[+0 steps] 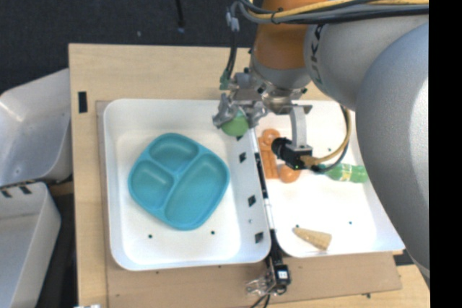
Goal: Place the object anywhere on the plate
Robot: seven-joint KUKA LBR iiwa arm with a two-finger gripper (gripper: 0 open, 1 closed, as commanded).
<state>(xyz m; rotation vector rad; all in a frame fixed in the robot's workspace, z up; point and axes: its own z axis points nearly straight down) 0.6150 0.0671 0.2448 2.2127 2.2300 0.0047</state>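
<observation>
Nearest me, the teal plate [179, 180] in the left bin [115, 227] bears nothing yet. Farther back, over the divide between the bins, my claw [234, 119] is clenched on a green object [234, 126]. Carrying across and releasing remain, I judge.

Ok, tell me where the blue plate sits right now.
The blue plate lies flat in the left bin, left of the divider between bins, below and left of the gripper.
</observation>
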